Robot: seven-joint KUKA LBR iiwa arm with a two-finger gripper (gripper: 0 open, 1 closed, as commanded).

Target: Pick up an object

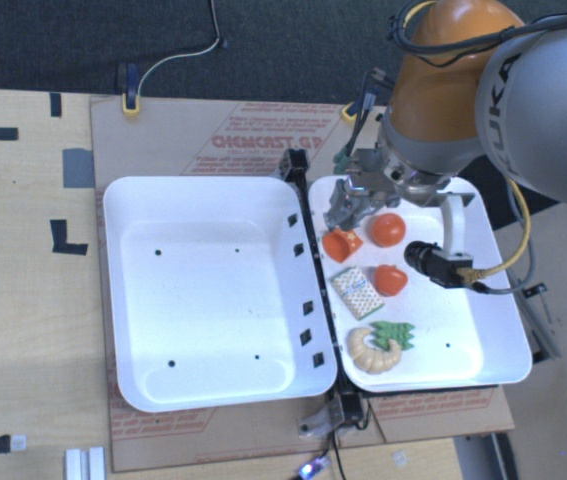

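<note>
A wooden bench (23, 268) bears a cardboard sheet (223, 133) before dark carpet (83, 18).

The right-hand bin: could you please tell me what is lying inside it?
In the right bin: two red tomatoes, a red-orange piece beneath the claw, a patterned packet and a tan-and-green item. The arm hides the bin's far corner.

Brown cardboard sheet (253, 143) (red printing on it) lies under both bins, yellow clamp (130, 105) at its corner.
</note>
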